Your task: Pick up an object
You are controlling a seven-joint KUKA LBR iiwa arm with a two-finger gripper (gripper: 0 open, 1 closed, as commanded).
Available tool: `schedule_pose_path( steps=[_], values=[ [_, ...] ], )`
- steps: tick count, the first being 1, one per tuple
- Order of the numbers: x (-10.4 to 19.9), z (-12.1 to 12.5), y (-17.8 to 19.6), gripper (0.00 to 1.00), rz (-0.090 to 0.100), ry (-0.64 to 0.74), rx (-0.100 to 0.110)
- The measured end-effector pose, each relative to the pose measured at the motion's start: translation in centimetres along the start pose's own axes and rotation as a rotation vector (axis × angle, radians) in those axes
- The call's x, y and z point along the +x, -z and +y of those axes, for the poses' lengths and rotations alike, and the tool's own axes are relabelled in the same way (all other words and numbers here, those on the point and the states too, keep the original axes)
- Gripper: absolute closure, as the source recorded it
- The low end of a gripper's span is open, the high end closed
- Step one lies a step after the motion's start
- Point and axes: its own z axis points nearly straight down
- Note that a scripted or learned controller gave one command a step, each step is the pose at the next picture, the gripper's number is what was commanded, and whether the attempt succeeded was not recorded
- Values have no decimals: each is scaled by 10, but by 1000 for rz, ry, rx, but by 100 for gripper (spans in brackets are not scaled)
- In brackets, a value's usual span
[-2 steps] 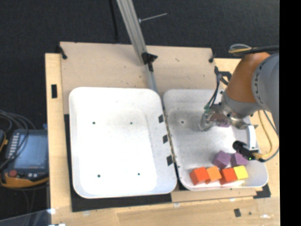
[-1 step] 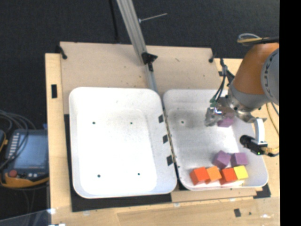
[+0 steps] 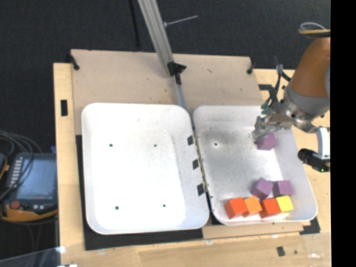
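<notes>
My gripper (image 3: 262, 129) hangs over the upper right part of the right bin (image 3: 222, 160), below the grey wrist and its orange band. A small purple block (image 3: 267, 142) lies right at the gripper's tip, on its lower right side. Whether the block is gripped or only sits beneath the tip is unclear. Two more purple blocks (image 3: 262, 187) (image 3: 282, 188) lie near the bin's front right. In front of them, along the front wall, stand a red-orange block (image 3: 236, 207), an orange block (image 3: 253, 205), another red-orange block (image 3: 271, 206) and a yellow block (image 3: 285, 204).
The left bin (image 3: 136, 166) lies beside the right one, with small black clips (image 3: 197, 163) along the shared edge. A slanted metal rail (image 3: 161, 38) reaches in from the top toward the bins' back. A teach pendant (image 3: 28, 185) lies off the bench at the left.
</notes>
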Motion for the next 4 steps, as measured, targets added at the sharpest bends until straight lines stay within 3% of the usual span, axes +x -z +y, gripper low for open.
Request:
schedule_pose_path(
  steps=[1,4],
  values=[
    [-1,1,15,100,2,5,4],
    [158,55,35,100,5,12,4]
  ],
)
